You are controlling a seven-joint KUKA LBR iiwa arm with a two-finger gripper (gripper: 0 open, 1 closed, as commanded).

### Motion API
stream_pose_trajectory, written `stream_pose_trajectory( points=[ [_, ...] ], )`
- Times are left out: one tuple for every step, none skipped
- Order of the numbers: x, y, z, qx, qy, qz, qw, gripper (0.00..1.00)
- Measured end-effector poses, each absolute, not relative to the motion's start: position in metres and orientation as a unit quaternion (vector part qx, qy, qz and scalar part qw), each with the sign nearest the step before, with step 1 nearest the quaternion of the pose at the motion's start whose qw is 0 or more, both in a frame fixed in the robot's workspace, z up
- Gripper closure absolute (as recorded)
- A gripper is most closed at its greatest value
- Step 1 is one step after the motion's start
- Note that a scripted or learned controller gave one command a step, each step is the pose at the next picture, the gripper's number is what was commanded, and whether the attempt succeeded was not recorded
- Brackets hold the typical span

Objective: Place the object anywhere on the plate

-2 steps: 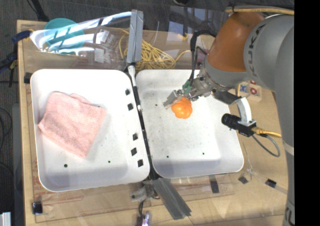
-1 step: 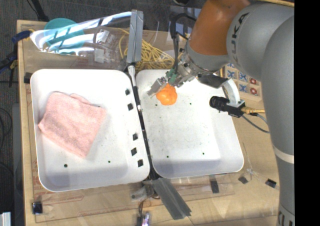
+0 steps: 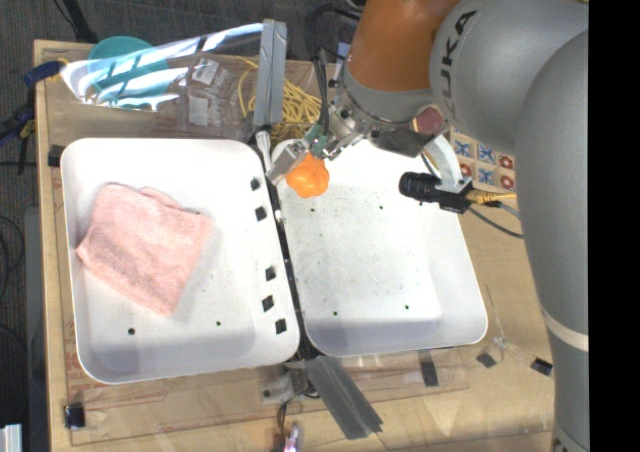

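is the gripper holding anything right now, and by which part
Cannot be told. The gripper sits right at the top of the orange object in the right bin, but no grip shows.

The arm (image 3: 500,60) bears the letters "KUKA".

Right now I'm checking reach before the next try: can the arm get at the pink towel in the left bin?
Probably yes. The pink towel lies flat and uncovered in the left bin; the gripper hangs over the right bin's far corner by an orange object.
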State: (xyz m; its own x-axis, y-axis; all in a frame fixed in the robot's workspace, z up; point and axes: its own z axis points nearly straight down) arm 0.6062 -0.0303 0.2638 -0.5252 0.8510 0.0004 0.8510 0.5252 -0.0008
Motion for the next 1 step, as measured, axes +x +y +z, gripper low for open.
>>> stream_pose_trajectory(
  points=[
    [0.6568, -0.0014, 0.2789, -0.428, -0.904, 0.0, 0.0, 1.0]
  ],
)
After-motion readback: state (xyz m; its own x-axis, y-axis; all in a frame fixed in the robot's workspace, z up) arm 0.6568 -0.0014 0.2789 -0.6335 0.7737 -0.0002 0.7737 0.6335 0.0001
